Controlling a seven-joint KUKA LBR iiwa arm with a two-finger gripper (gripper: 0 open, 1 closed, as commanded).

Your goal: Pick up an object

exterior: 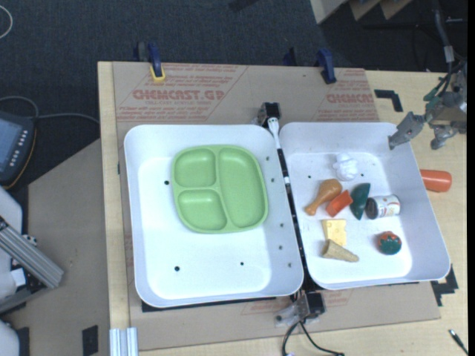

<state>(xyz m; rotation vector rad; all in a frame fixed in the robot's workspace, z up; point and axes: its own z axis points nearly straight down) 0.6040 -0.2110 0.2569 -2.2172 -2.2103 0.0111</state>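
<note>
Cone-shaped toy [340, 253] nearest, gripper [423, 130] half cut off, right edge

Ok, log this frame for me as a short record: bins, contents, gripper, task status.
left bin: green divided plate
right bin: small toy foods, among them a chicken drumstick, a cheese wedge, a small can
outside bins: orange item on the bench by the right bin
gripper: above the right bin's far corner, holding nothing
task status: nothing picked up yet

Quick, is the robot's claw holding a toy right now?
Gripper: open, holding nothing, above the right bin's top right corner.
</note>
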